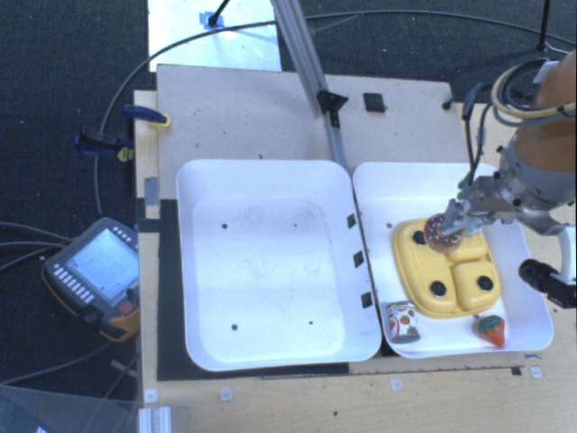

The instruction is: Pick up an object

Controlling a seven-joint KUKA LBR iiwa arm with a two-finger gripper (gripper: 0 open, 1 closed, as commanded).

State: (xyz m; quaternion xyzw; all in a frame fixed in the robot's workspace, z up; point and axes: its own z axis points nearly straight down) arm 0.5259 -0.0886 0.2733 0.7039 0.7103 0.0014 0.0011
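The right bin (379, 188) holds a yellow moulded tray (446, 273) with dark dots, a small patterned cup (402, 322) at the front and a red strawberry-like toy (490, 329) at the front right. My gripper (453, 221) hangs low over the yellow tray's far edge, reaching in from the right. A small brown and pink ring-shaped thing (441, 234) sits right at the gripper's tip, on or just above the yellow tray. Whether it is gripped I cannot tell.
The left bin (194, 188) stands beside the right one, with a black-clipped ridge between them. A slanted metal pole (302, 48) crosses the bench's back. A teach pendant (95, 276) lies off the left side. Cables loop around the arm's wrist.
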